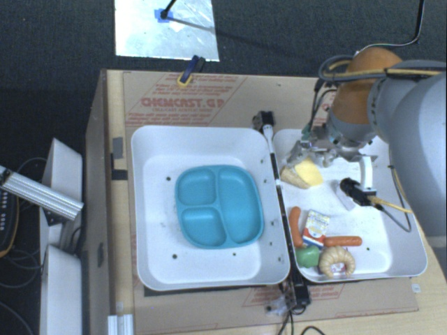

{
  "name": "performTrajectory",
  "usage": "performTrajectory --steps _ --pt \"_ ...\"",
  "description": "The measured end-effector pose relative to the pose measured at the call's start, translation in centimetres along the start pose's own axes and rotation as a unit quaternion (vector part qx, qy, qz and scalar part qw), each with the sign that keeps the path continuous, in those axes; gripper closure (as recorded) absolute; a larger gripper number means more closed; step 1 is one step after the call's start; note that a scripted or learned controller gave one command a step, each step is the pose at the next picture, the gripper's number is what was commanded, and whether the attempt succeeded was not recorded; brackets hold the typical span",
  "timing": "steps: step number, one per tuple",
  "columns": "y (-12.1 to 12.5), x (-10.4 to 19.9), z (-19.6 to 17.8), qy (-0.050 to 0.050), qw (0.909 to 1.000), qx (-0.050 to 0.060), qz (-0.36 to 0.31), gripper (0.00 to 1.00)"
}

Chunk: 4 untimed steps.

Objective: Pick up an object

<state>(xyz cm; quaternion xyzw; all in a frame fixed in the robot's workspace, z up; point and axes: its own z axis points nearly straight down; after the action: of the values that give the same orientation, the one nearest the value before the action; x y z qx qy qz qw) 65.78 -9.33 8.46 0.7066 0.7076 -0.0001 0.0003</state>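
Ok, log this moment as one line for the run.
gripper over right bin | above yellow wedge | grasp unclear | blue tray in left bin

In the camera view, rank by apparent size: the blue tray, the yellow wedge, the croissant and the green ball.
1. Blue tray, by far the largest.
2. Yellow wedge and croissant: these look about alike, so I won't rank them.
3. Green ball, smallest, though partly hidden.

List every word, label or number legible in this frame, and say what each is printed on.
"CHEMCAST GP": large red print on the brown protective sheet under the bins, behind the left bin.
Smaller red lines above and below that name: too blurred to read.
Small packet in the right bin: printed, too small to read.
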Motion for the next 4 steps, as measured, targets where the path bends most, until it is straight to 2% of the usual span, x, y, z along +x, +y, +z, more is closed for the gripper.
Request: performTrajectory --steps 1,2,3,4 --pt "0.1 0.0 -1.1 0.0 1.0 -0.001 -0.001 1.0" --pt "0.1 0.0 -1.1 0.0 1.0 -0.001 -0.001 0.0" --pt "-0.2 0.1 0.0 0.0 1.0 -0.001 0.0 0.0" --pt "-0.1 0.1 -1.1 0.0 1.0 -0.002 0.0 1.0"
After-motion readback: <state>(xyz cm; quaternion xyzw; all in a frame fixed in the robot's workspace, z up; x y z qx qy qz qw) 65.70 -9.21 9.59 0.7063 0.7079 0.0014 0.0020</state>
